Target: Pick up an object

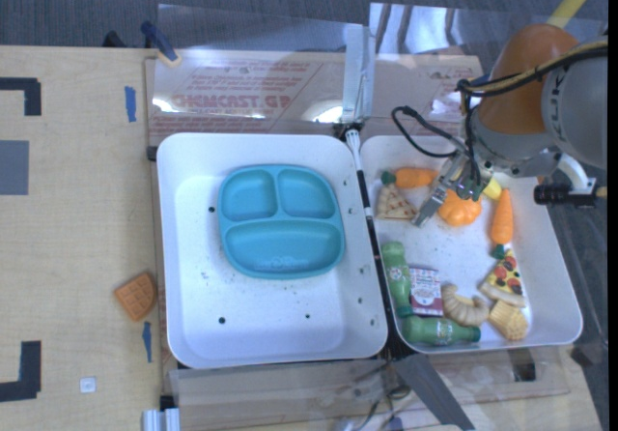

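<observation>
Fingers [436, 204] spread, hanging over the right bin [565, 308], nothing between them. Orange bell pepper [461, 211] just beside them at 3 o'clock; bread slice [393, 204] at 9 o'clock. Carrot [415, 178] toward 11, second carrot [501, 216] past the pepper. Green bottle [395, 265] at 7 o'clock, pizza slice [505, 276] at 4, croissant [463, 303] near 5. Left bin [183, 226] carries a blue divided plate [280, 222]. Waffle piece [136, 295] lies on the desk [68, 226].
</observation>
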{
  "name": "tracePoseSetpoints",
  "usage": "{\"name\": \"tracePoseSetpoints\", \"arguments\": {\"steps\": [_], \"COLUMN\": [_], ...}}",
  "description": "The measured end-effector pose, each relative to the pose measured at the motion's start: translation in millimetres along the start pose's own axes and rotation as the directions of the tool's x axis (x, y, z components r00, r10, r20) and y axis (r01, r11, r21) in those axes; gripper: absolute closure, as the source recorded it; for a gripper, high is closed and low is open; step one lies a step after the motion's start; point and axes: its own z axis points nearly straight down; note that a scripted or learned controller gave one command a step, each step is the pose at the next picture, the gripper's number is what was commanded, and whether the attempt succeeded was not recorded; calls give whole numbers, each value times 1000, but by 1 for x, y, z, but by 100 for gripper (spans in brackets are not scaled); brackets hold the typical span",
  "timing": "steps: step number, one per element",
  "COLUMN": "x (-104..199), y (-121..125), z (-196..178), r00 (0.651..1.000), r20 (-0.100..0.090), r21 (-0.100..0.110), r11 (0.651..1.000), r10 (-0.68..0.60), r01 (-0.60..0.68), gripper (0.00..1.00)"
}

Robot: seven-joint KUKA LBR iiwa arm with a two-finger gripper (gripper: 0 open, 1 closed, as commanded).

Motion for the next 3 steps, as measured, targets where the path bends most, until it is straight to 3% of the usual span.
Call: {"name": "tracePoseSetpoints", "arguments": {"steps": [1,2,3], "x": [34,64,-26], "y": [-60,-72,-41], "z": [2,2,0], "r00": [998,999,999], "r20": [34,36,21], "r21": [-6,-8,-3], "r11": [999,999,999], "r10": [-45,-40,-43], "r01": [45,40,43], "gripper": [0,0,0]}}
